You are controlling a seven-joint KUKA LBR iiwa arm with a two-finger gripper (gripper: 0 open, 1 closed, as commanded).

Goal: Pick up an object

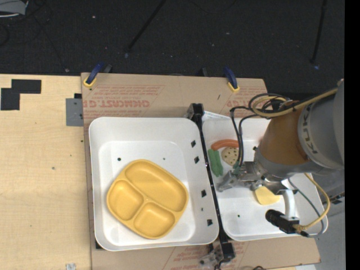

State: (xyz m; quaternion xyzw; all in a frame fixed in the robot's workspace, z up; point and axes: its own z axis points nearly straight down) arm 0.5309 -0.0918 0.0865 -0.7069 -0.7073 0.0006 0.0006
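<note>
Left bin (106,133): white and shallow, on the left half of the bench.
Plate (147,198): yellow, with three compartments, lying flat in the left bin toward its near side; nothing lies in its compartments.
Right bin (247,230): white, sharing the black centre divider with the left bin.
Arm (298,136): reaches in from the right, its orange band over the far right part of the right bin.
Gripper (226,182): low inside the right bin, close to the centre divider and about midway between far and near.
Gripper state: cannot tell from this slant whether it is wide, narrow or holding anything.
Green piece (215,161): long and narrow, lying along the divider in the right bin, just far of the gripper; possibly touching it, though the view is too coarse to be sure.
Orange piece (224,144): curved, sausage-like, at the far left of the right bin.
Speckled round piece (229,155): pale, just right of the green piece and near of the orange one.
Yellow block (265,196): on the right bin floor, right of the gripper, partly under the wrist.
Cardboard (146,97): brown sheet under both bins, held at its far edge by two clamps (91,79).
</note>
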